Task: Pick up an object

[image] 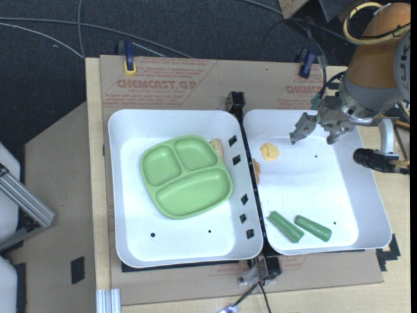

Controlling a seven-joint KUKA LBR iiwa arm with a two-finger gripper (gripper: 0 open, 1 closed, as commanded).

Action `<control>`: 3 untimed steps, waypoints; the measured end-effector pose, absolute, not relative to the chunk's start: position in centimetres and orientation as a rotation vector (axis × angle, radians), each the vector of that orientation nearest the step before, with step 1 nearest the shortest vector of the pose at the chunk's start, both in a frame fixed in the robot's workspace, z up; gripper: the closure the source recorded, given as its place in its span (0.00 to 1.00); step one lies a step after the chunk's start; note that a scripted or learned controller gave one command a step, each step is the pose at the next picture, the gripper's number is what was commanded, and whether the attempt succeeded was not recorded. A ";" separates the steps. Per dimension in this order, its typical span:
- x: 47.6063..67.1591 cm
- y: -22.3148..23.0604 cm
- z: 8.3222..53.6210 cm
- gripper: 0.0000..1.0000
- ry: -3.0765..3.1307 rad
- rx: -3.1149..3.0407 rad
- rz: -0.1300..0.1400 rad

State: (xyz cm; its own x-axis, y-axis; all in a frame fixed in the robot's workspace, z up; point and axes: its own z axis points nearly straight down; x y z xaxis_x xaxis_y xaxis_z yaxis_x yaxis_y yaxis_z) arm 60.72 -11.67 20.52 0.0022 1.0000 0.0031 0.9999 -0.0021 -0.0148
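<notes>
While the jaws stand apart with nothing between them, the gripper (317,130) hangs over the right bin (365,201) near its 12 o'clock edge. At its 9 o'clock lies a small yellow lump (270,151). Two green sticks (300,227) lie near the bin's 6 o'clock edge. A green plate (187,175) sits in the left bin (130,233).

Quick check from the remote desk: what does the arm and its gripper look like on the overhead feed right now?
The arm is grey metal, with a rounded orange band just above the wrist. A yellow cable loops over its top and darker cables run along its left side. The gripper is silver-grey metal with two short, dark-tipped fingers spread apart.
</notes>
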 end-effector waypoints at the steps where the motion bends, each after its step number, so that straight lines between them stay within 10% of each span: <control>1: 61.0 -11.7 21.3 0.00 -2.221 -2.220 0.000; 3: 60.6 -10.6 8.9 0.00 -2.218 -2.215 0.005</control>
